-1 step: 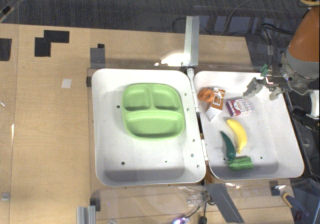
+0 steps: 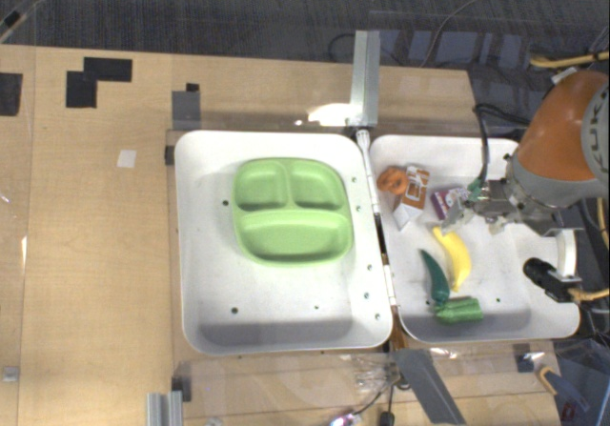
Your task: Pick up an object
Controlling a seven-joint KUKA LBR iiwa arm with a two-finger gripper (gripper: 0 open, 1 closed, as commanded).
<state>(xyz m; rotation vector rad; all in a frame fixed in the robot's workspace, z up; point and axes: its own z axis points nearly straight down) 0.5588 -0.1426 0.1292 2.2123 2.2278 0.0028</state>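
Observation:
The right bin (image 2: 505,319) holds several small things. An orange and brown snack packet (image 2: 402,182) lies at its far left, with a purple packet (image 2: 445,199) just right of it. A yellow banana (image 2: 455,257) lies in the middle, beside a dark green chilli-shaped toy (image 2: 435,277) and a green cylinder (image 2: 459,311) near the front wall. My gripper (image 2: 474,204) hangs low over the bin's far middle, right next to the purple packet and above the banana's top end. I see nothing clearly between its fingers.
The left bin (image 2: 205,310) bears a light green divided plate (image 2: 291,210) at its middle. A metal post (image 2: 366,81) stands behind the seam between the bins. The arm's orange band (image 2: 562,133) looms over the right bin's far right corner.

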